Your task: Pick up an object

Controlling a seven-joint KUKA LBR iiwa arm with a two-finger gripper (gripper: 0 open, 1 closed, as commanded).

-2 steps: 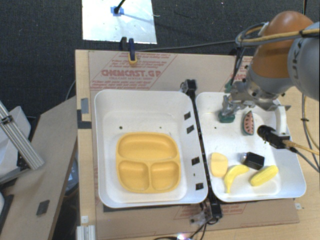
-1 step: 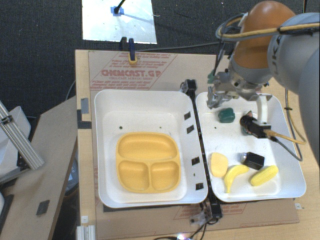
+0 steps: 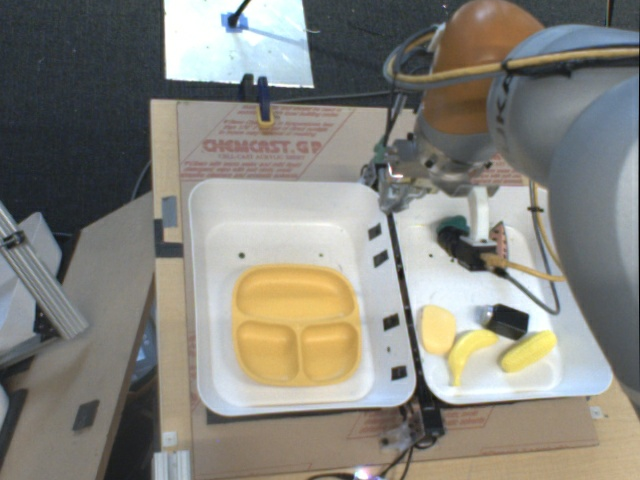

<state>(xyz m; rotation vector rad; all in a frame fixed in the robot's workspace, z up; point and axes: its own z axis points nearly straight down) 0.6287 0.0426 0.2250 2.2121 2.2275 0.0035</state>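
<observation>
Yellow is the colour of nearly everything in the two white bins. The left bin (image 3: 210, 298) holds one thing, a yellow divided plate (image 3: 296, 324) with three compartments, lying flat toward the front middle of the floor.

The loose things lie in the right bin (image 3: 575, 373), gathered along its front. A pale yellow slice (image 3: 437, 328) sits nearest the rim shared with the left bin. A banana (image 3: 468, 351) curves just beside it on the right, close enough that the two may touch. A yellow corn cob (image 3: 527, 351) lies at a slant further right, apart from the banana. A small black block (image 3: 507, 320) rests just behind the gap between banana and cob.

The gripper (image 3: 455, 230) hangs over the rear half of the right bin, not far from the shared rim. It is well behind the front group, with bare white floor between them. Whether it is open or closed cannot be told, as the wrist above hides much of it.

The bulky grey arm (image 3: 580, 138), with its orange band (image 3: 480, 38), covers the rear right corner of that bin. A row of small black tabs (image 3: 380, 258) runs along the rim between the bins.

Both bins sit on a brown board (image 3: 290, 138) printed in red. A blue clamp (image 3: 262, 96) grips its back edge, and a shiny grey sheet (image 3: 200, 28) lies behind that.
</observation>
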